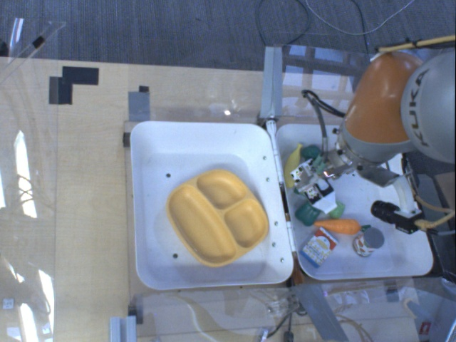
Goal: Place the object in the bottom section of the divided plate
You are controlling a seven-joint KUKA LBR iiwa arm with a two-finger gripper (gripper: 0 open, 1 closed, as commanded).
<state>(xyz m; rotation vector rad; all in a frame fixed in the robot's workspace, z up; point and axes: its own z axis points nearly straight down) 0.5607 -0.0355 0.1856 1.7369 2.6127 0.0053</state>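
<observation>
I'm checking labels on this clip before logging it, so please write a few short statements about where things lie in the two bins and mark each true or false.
1. The yellow divided plate lies in the left bin. True.
2. A carrot rests on the plate. False: the carrot lies in the right bin, and the plate's sections hold nothing.
3. The gripper is over the right bin, among the small objects there. True.
4. The plate has two sections. False: it has three, one long and two smaller.
5. A small can lies just right of the carrot. True.
</observation>
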